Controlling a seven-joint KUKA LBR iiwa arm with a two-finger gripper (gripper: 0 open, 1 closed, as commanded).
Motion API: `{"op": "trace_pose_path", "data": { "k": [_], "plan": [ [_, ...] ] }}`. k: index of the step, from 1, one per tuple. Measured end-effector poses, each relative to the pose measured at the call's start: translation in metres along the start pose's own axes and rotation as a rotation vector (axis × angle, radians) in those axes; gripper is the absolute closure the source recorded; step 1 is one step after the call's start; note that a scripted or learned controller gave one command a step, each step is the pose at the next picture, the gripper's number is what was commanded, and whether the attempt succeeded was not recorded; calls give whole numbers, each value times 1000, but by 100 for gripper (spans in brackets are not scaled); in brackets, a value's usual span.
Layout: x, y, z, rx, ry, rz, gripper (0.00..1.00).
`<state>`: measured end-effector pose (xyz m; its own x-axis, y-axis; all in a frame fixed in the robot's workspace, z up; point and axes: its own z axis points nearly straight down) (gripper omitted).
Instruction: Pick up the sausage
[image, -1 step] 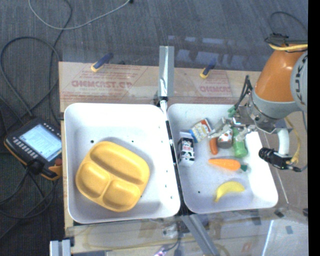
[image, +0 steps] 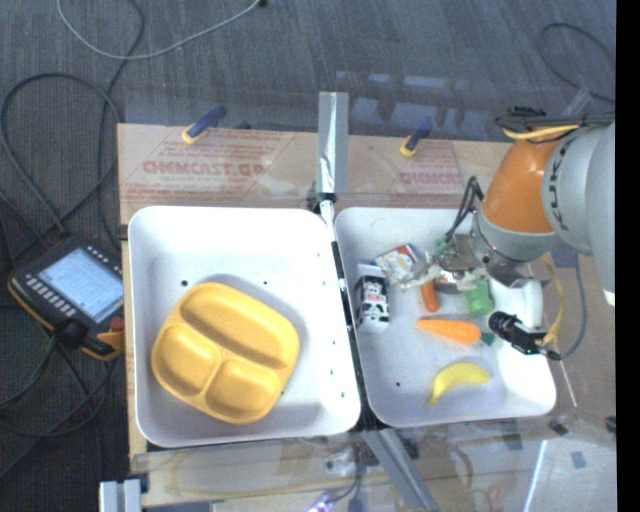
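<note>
Sausage (image: 430, 295) lay beside the carrot (image: 449, 330); my gripper (image: 447, 272) hovered close, jaw state unclear, and I feared grabbing the carrot.

**A robotics lab set-up**

A research lab is suggested by what is seen: a worktop (image: 150, 190) is laid with cardboard held by clamps (image: 203, 123), cables (image: 60, 100) are trailed over grey carpet (image: 450, 40), and a teach pendant (image: 70, 290) is left beside two white bins (image: 240, 225) served by an industrial arm (image: 560, 190).
</note>
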<state>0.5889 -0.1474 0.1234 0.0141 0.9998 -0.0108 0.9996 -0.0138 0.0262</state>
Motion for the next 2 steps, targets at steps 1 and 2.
{"op": "trace_pose_path", "data": {
  "k": [1,2],
  "plan": [
    [-25,32,23,-1,18,11,0],
    [16,37,29,12,-7,-75,0]
  ]
}}
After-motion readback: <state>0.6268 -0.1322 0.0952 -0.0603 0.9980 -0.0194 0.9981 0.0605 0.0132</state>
